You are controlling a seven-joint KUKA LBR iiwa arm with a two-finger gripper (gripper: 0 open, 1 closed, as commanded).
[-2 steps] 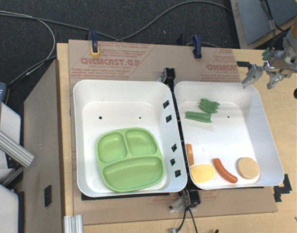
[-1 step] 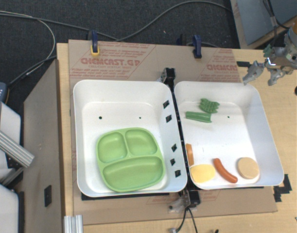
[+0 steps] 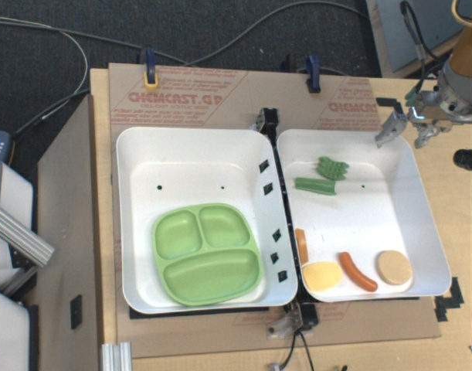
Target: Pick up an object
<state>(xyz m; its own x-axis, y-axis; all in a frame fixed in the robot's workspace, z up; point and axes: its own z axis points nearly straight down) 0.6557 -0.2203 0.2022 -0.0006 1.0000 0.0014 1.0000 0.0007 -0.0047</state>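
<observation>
The right bin holds several toy foods. A leafy green piece and a green pod lie near its back. Along the front lie an orange stick, a yellow slice, a red sausage and a tan round biscuit. My gripper hovers over the bin's back right corner, above and to the right of the green pieces. It is open, with nothing between its fingers.
The left bin holds a green divided plate at its front. A black divider with clips runs between the bins. Blue and yellow clamps pin the cardboard at the back.
</observation>
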